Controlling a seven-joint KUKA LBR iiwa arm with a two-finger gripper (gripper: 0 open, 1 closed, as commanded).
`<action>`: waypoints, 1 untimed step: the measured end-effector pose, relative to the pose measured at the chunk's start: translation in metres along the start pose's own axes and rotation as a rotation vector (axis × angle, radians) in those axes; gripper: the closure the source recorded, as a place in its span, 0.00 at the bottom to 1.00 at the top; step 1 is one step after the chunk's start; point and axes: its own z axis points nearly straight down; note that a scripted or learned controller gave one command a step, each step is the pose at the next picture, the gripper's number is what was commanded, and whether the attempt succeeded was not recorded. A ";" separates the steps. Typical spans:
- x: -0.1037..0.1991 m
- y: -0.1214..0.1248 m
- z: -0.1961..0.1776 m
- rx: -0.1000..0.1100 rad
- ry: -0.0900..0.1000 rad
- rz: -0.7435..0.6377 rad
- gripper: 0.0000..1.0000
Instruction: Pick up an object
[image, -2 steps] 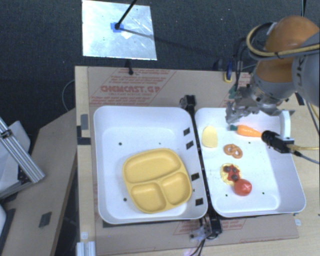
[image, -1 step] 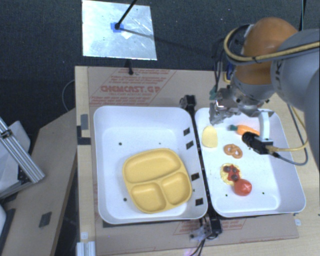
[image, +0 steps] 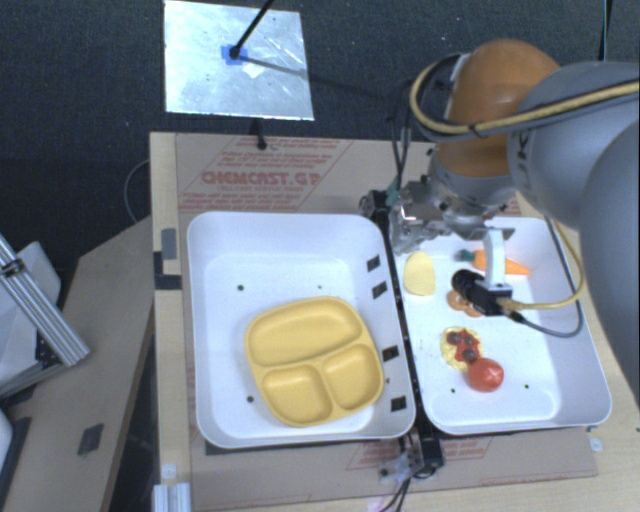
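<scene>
In the right bin (image: 570, 385) lie several small toy foods. A pale yellow piece (image: 420, 273) rests by the bin's left wall. An orange carrot-like piece (image: 513, 267) sits toward the back, and a small brown piece (image: 458, 299) lies in the middle. A yellow slice with red spots (image: 460, 345) and a red tomato (image: 486, 375) lie toward the front. My gripper (image: 408, 226) hangs over the back left corner of the right bin, just behind the pale yellow piece. I see nothing held in it.
The left bin (image: 225, 260) holds a yellow tray (image: 312, 358) with three compartments. Between the two bins runs a divider wall (image: 398, 330). A shiny metal sheet (image: 235, 60) lies behind the bench. The grey arm (image: 580, 130) covers the right bin's back right.
</scene>
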 end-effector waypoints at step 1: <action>0.053 -0.010 -0.003 0.000 0.000 -0.001 1.00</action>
